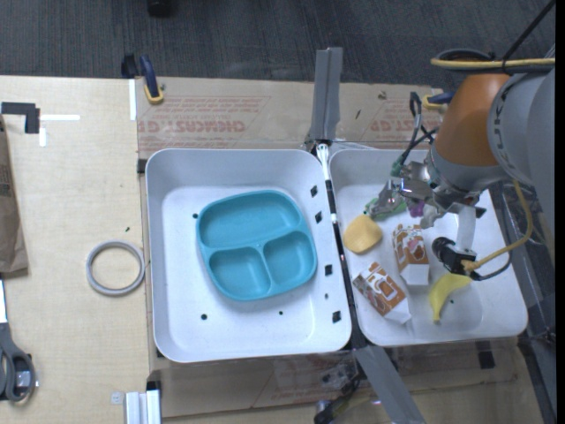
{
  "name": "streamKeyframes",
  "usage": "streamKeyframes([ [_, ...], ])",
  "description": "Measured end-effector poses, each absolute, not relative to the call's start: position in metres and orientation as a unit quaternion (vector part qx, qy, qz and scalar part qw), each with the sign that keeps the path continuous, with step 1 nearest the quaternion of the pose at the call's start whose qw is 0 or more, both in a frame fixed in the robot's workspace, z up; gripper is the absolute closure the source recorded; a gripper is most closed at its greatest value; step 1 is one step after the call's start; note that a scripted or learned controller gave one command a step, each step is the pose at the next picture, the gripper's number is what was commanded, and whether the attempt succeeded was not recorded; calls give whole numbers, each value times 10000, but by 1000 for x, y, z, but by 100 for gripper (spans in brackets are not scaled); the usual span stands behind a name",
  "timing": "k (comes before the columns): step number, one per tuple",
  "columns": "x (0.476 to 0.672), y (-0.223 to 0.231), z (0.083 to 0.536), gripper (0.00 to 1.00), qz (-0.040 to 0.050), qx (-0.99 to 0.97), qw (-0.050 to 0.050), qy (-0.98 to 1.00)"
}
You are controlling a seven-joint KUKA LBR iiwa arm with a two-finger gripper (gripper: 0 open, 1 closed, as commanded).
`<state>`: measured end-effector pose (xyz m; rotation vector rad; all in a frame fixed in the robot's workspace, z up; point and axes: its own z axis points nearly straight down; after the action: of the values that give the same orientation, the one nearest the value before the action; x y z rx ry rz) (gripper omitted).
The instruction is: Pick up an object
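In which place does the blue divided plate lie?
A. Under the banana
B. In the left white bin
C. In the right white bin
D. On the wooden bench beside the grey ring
B: the blue divided plate lies flat inside the left white bin, while the banana and the small cartons lie in the right white bin.

You look down on a pale wooden bench (71, 201), brown cardboard sheet (229, 117) under the bins, dark grey carpet floor (265, 16) beyond, a roll of tape (116, 267), scissors (16, 369) at your left edge
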<state>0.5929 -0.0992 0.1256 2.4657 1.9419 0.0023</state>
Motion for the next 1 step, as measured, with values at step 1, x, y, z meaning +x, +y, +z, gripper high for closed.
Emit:
streamKeyframes([
  [1, 575, -101, 108, 0, 82, 7188, 177, 6949],
])
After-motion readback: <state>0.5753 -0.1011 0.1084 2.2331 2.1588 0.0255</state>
